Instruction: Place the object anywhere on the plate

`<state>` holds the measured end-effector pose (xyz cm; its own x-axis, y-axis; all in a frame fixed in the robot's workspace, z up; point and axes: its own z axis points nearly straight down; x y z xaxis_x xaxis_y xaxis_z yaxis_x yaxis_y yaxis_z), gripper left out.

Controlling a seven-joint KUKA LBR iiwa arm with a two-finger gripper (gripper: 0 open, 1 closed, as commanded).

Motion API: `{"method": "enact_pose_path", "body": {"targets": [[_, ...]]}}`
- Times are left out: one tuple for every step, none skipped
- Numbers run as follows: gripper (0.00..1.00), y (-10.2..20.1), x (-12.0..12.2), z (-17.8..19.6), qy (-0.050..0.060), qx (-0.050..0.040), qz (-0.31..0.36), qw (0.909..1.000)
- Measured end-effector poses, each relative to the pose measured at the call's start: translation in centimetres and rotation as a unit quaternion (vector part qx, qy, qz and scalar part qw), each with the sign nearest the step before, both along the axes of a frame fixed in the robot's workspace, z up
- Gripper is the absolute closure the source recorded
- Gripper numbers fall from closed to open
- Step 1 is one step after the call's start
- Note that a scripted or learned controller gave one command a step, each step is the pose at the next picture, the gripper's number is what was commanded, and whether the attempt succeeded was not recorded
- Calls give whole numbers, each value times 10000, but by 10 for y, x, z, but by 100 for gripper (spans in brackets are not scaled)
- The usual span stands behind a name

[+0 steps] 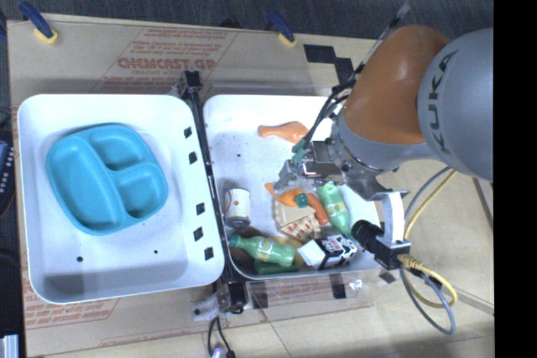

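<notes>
A blue plate [105, 176] with three compartments lies in the left bin [50, 272]. The right bin [243, 117] holds a pile of toy food: an orange chicken leg [283, 131], a small can [238, 204], a green bottle [264, 252] lying on its side, another green bottle [334, 207], a carrot-like orange piece [299, 199] and a tan waffle-like piece [295, 219]. My gripper [304, 172] hangs low over the pile, right above the orange piece. The wrist hides its fingertips.
A black-and-white box [336, 247] lies near the right bin's front edge. A black divider [204, 172] with clips runs between the bins. Yellow cable [428, 277] loops at the bench's right. Blue clamps [39, 23] sit at the back edge.
</notes>
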<state>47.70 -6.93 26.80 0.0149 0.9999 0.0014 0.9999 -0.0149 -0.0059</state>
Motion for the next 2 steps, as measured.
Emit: {"method": "enact_pose_path", "body": {"targets": [[100,49,34,-55,43,-8,-1916,9815],[100,92,85,-73,25,-24,-2871,9579]]}}
